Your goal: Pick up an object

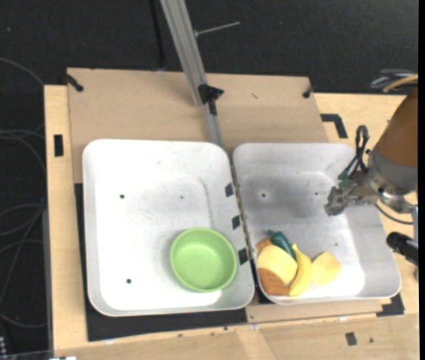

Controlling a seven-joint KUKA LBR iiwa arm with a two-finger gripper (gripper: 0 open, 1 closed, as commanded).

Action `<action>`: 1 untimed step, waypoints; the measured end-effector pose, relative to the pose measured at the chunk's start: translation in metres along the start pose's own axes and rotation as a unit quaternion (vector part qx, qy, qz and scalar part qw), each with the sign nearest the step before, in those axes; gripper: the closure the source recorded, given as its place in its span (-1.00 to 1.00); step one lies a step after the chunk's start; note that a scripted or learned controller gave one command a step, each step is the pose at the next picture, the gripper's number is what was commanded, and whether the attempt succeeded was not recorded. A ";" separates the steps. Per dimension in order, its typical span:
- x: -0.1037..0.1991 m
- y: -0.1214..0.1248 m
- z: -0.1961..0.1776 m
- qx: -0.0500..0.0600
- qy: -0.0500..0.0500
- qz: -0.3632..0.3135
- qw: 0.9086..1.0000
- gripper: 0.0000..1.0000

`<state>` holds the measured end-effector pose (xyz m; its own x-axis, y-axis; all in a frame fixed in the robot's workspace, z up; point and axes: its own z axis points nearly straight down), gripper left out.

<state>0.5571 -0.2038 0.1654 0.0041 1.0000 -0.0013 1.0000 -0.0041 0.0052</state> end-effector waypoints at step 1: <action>0.001 0.003 -0.044 -0.001 0.000 -0.004 1.000 1.00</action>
